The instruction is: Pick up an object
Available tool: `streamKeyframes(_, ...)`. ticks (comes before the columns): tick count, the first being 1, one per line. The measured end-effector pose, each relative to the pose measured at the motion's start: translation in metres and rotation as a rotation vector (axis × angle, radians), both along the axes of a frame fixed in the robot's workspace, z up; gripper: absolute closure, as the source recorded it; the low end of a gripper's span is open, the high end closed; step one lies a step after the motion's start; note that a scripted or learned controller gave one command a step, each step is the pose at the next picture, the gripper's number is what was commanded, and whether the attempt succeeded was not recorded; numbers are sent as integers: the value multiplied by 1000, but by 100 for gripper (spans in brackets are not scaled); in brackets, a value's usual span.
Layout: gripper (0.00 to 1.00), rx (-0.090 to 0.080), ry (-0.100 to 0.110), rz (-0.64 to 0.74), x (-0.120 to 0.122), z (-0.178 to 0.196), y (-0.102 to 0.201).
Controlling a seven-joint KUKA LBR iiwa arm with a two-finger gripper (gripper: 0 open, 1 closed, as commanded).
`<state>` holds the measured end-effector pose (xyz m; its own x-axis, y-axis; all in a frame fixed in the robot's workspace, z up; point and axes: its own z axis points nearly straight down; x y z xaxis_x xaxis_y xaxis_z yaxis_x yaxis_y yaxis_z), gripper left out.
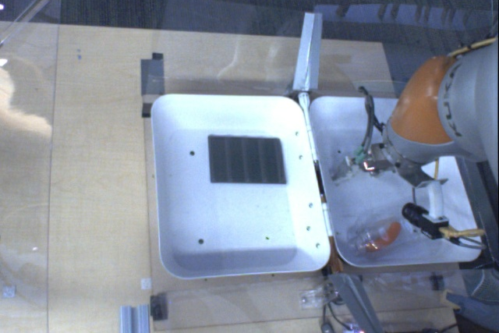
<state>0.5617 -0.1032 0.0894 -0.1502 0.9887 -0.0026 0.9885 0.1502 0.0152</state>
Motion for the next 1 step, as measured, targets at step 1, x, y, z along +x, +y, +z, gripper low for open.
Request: streamKeyframes(1, 0, 0, 9, -106, 75, 4, 2)
